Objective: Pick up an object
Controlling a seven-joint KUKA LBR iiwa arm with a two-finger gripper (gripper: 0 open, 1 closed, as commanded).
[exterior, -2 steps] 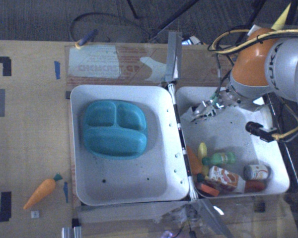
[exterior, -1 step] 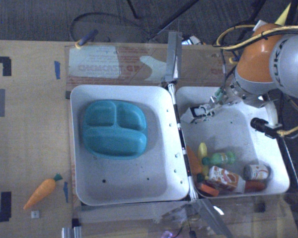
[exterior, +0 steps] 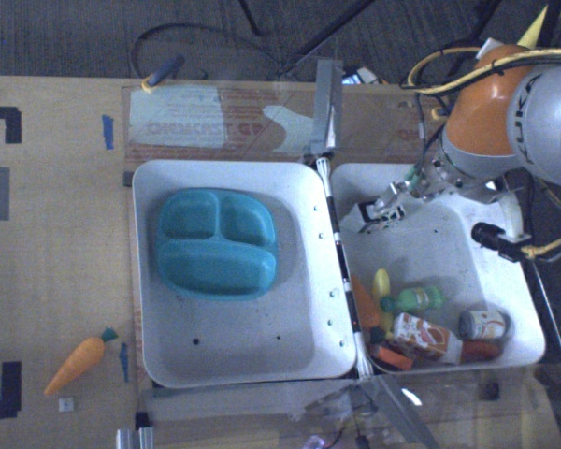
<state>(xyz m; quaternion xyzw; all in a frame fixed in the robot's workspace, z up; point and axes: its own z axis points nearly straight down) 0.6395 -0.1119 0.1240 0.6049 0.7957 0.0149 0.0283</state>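
My gripper (exterior: 376,214) hangs over the back left part of the right bin (exterior: 505,251), with nothing seen between its fingers. Well below it, along the bin's front edge, lie several small objects: a green bottle (exterior: 413,298), a yellow piece (exterior: 381,283), an orange carton (exterior: 423,336), a silver can (exterior: 482,324) and an orange carrot-like piece (exterior: 364,307) against the left wall. The gripper is clear of all of them.
The left bin (exterior: 159,344) holds a blue divided plate (exterior: 216,242). A toy carrot (exterior: 75,364) lies on the bench outside, at the front left. The arm's orange band (exterior: 491,110) and black cables (exterior: 505,241) hang over the right bin's back right.
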